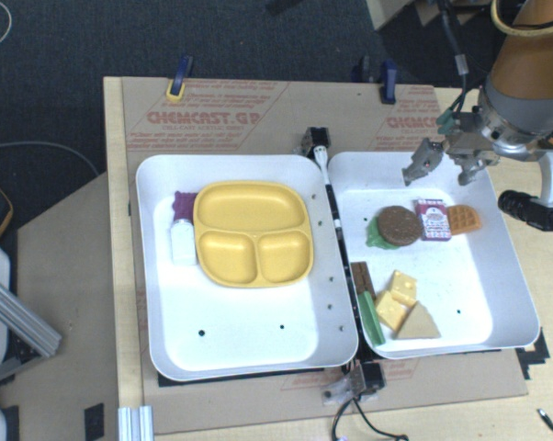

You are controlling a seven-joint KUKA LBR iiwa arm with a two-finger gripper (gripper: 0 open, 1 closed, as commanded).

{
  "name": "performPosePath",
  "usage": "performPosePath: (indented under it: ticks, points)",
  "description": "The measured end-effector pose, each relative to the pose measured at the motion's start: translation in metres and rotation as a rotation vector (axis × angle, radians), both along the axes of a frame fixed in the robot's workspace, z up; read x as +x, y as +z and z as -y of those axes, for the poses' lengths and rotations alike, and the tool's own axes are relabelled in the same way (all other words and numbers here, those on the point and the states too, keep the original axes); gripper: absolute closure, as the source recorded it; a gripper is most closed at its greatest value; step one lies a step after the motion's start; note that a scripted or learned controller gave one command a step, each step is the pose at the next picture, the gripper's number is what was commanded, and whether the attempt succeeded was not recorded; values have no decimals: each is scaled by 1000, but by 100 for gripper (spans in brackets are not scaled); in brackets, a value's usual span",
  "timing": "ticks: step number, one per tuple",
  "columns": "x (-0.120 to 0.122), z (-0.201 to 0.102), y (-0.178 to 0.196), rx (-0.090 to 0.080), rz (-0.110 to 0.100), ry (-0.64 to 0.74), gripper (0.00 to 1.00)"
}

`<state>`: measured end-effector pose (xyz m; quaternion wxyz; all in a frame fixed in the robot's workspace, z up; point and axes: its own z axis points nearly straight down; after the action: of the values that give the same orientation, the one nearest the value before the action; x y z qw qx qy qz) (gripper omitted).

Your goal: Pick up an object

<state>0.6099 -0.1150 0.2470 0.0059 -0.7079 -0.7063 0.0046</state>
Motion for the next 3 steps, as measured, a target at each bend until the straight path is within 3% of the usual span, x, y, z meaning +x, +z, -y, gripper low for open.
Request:
performPosePath:
  ticks: [1, 3]
  points:
    - [2, 0, 8, -2, 14, 2, 0]
    - [6, -1, -78, -1, 10, 3, 0]
